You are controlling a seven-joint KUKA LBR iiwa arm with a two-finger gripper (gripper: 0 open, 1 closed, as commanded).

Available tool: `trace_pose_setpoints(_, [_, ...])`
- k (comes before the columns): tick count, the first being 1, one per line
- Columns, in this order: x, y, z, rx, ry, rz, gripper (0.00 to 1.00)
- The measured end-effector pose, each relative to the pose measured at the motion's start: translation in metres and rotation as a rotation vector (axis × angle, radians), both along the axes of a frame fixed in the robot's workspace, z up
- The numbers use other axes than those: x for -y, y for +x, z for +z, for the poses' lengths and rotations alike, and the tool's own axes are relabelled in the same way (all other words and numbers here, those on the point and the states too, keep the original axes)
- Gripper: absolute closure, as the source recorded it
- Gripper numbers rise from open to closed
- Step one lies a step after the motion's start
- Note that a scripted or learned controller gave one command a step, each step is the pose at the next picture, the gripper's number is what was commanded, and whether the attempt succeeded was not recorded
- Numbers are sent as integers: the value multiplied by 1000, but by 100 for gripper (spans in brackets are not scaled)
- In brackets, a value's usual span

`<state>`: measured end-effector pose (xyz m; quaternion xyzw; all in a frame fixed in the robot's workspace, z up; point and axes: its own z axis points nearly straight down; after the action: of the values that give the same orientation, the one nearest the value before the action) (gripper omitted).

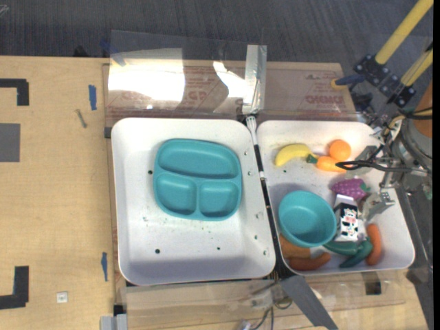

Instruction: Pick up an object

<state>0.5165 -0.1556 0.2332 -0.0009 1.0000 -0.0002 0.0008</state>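
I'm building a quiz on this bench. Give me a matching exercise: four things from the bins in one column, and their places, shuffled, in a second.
Things:
1. teal divided tray
2. banana
3. teal bowl
4. orange

Places:
A. right bin, far edge, just right of the divider
B. middle of the left bin
C. right bin, far side, right of the yellow fruit
D. right bin, near-left part, beside a small white carton

Pairs: 1-B, 2-A, 3-D, 4-C

Left bin [130, 205] – teal divided plate [197, 179]; right bin [399, 253] – teal bowl [305, 217], banana [292, 154], orange [339, 148].
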Motion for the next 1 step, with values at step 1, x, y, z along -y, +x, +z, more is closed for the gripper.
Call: trace_pose_setpoints(1, [5, 13, -108, 11, -2, 113, 0])
